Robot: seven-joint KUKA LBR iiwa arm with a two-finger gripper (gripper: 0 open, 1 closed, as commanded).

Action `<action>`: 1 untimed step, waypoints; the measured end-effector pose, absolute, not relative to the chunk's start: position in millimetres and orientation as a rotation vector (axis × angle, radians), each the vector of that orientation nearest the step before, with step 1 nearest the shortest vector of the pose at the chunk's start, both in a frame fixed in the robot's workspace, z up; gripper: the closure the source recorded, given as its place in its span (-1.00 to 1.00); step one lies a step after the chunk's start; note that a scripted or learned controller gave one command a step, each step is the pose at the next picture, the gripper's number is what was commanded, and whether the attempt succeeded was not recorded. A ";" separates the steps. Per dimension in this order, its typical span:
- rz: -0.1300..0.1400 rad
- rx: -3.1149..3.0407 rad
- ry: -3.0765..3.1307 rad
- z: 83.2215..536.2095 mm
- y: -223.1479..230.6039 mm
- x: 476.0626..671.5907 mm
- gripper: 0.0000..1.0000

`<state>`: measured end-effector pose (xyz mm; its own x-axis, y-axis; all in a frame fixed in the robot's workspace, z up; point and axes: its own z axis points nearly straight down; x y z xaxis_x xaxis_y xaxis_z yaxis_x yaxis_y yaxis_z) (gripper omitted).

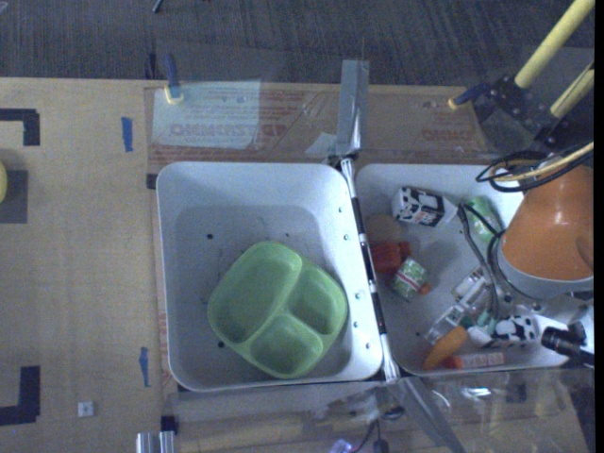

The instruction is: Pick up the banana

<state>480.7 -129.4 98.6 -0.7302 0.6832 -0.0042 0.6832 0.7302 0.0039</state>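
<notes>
My gripper hangs low in the right bin, below the arm's orange band. It sits just above an orange carrot-shaped piece near the bin's front wall. The arm's body covers the right part of that bin. A small yellow thing lies on the bench at the far left edge of the view, cut off by the frame; I cannot tell what it is.
The right bin also holds a black-and-white carton, a red block, a green-and-white can, a cow-patterned piece and a flat red-and-white piece. A green divided plate lies in the left bin.
</notes>
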 end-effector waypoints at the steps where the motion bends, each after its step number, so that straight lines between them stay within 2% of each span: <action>1: 0.003 1.580 2.711 87.4 -104.9 480.8 -1.00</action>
